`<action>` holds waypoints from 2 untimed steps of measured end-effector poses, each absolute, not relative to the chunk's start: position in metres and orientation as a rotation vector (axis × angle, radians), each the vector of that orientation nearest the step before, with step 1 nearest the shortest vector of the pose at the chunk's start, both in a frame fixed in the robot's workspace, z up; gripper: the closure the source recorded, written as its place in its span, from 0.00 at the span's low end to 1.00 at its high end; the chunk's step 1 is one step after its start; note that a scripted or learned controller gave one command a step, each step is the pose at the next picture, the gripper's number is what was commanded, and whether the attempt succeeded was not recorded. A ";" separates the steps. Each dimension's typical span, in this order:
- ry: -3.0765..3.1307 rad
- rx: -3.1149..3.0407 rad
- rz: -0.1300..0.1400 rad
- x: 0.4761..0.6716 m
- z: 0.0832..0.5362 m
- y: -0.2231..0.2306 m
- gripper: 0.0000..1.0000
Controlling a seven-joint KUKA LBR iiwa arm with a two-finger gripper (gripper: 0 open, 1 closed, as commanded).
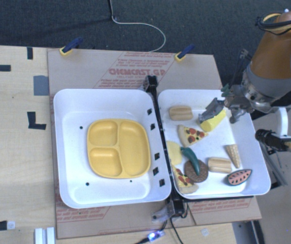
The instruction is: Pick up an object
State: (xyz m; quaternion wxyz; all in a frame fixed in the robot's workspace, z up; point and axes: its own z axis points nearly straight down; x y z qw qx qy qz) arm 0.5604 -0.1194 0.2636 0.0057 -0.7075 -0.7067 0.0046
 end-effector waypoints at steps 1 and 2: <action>-2.222 -2.219 0.002 0.562 0.271 -0.119 0.00; -2.218 -2.217 0.008 0.556 0.209 -0.123 0.00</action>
